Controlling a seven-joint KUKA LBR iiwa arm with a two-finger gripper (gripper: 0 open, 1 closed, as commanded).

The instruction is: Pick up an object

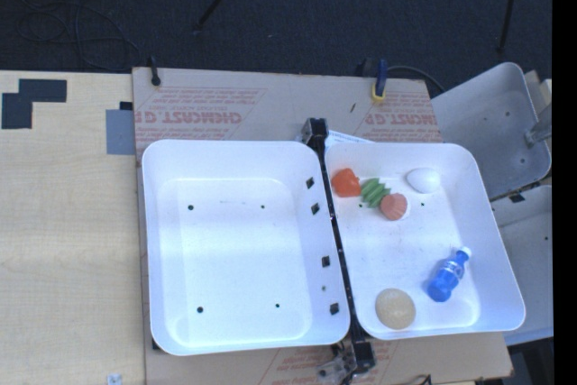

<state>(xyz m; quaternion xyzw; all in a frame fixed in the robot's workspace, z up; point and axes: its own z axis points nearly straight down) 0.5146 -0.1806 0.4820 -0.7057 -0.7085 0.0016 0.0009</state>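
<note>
Nothing is picked yet: the bottle (447,275) lies in the right bin (491,221), and the next move is a descent onto it; end effector state cannot be told

The grey plate (494,132) at the bench's right side runs off the picture's right edge. At the bottom edge, a dark clamp (347,363) below the bins' shared corner is cut off. The green object (371,191) between two orange-red pieces (345,183) is too small to identify
</note>
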